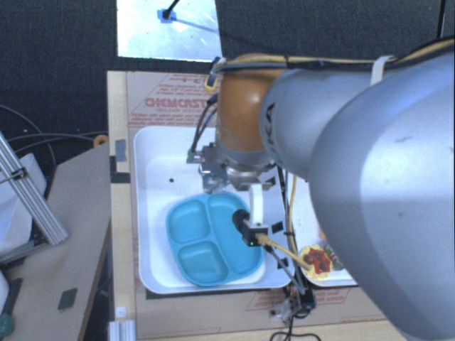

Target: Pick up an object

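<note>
You're hovering gripper (227, 181) at far edge of blue tray (205, 258) in white bin (158, 163); tray body lying down-left in view. Grip opening: can't tell.

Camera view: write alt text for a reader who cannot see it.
A grey robot arm reaches over the left white bin, its gripper above a blue three-compartment tray. A red-and-yellow object lies in the right bin.

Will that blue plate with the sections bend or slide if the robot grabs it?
The blue plate looks like moulded plastic with raised dividers, so it probably stays stiff and light. It looks smooth, so it may slide on the floor of the white bin. Lying flat and wide, it is unlikely to roll or tip.
</note>
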Tool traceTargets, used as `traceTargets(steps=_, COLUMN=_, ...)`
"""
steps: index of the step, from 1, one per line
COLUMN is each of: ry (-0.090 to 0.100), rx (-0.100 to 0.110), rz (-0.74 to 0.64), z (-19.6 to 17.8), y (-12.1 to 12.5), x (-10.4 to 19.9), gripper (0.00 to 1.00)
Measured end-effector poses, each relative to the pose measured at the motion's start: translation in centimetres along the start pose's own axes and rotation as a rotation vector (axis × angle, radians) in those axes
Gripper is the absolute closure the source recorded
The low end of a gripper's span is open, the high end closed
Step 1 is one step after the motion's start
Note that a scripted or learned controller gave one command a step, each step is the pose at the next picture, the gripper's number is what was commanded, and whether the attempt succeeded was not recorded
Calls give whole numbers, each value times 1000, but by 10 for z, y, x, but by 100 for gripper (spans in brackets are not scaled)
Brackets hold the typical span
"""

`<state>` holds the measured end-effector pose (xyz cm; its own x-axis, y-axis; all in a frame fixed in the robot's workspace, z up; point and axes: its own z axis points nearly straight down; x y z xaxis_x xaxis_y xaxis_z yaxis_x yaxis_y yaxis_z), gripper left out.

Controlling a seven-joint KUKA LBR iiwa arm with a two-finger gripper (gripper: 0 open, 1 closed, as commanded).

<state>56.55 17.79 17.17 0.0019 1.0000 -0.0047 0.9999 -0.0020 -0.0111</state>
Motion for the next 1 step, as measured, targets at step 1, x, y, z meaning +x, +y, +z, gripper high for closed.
traceTargets(steps=1, ry=4, rx=-4, rz=-2, z=-5, y=-83, x=-9, gripper=100)
